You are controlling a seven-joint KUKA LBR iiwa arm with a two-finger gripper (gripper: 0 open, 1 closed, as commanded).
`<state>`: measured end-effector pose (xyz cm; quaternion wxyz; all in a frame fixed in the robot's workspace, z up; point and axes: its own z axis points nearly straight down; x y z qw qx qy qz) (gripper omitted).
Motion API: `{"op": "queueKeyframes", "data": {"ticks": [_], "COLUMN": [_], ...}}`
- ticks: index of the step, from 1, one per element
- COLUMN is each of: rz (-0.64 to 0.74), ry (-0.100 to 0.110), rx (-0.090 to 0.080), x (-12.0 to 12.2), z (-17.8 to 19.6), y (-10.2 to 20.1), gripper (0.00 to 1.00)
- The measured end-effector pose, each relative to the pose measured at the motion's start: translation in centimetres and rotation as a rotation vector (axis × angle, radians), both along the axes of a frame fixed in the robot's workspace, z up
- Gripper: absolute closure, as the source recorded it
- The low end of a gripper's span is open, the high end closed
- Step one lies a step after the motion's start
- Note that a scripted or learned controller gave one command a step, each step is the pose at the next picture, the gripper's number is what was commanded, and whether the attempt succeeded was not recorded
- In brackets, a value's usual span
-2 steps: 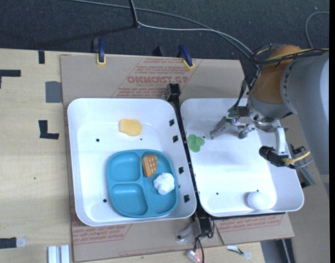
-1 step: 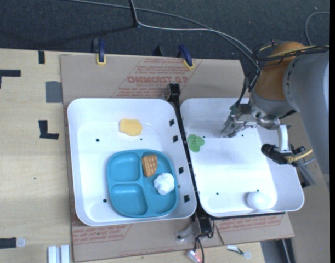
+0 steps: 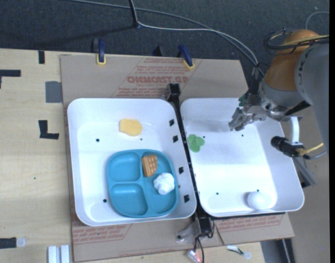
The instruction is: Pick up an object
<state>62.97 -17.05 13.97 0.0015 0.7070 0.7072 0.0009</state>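
Plainly, the green object lies at the right bin's left wall, a white ball near its front rim. Well apart, the gripper hangs over the back; whether its claw is clenched or released I cannot tell.

Both white bins are looking like smooth, slightly glossy plastic. The blue tray is showing a matt plastic finish. Printed brown cardboard is lying matt beneath them at twelve o'clock, over a pale wood-look surface.
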Motion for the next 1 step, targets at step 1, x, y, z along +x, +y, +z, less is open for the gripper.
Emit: {"op": "queueKeyframes", "data": {"ticks": [1], "rz": [0.000], "ry": [0.000], "rx": [0.000], "x": [-0.09], "z": [4.57], "y": [0.00], "gripper": [1.00]}}
